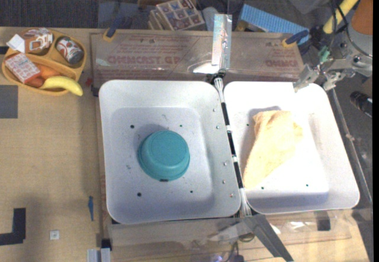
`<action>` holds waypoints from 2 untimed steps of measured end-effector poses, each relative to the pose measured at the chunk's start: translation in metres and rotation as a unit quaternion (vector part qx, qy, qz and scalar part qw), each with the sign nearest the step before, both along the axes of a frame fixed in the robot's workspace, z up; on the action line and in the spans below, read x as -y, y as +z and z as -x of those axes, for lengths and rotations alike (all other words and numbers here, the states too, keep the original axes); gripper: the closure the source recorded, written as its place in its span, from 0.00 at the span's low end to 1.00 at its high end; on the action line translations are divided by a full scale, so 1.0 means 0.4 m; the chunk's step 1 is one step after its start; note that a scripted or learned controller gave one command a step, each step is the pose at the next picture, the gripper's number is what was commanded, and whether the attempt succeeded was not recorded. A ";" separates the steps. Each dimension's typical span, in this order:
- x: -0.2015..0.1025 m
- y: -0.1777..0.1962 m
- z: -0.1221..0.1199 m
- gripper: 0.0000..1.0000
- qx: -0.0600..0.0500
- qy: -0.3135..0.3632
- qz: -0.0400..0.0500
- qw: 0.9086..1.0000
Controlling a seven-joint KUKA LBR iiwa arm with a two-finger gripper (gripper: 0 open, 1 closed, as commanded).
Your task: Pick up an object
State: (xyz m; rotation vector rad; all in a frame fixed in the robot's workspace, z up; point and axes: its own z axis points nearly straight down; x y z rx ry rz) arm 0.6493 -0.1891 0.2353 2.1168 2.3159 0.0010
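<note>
Claw (308, 77) at far right corner of right bin (337, 136), above rim; open or closed: cannot tell. Nothing seen held. Cloth (273, 145) flat mid right bin; bowl (164, 154) upside down in left bin (118, 113). Risks: pinch skims limp cloth, grabs air; bowl dome too wide and slick, slips out.

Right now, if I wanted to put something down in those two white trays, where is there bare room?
In the left bin, bare floor rings the teal bowl, widest along the far edge. In the right bin, the yellow cloth covers the middle; the strip by the right wall and the near corner are free. The pincer hangs at its far right corner.
</note>
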 end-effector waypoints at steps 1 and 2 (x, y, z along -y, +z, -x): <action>-0.046 -0.276 0.029 0.00 -0.001 0.053 -0.001 0.999; -0.024 -0.363 0.014 0.00 0.002 0.129 0.000 0.992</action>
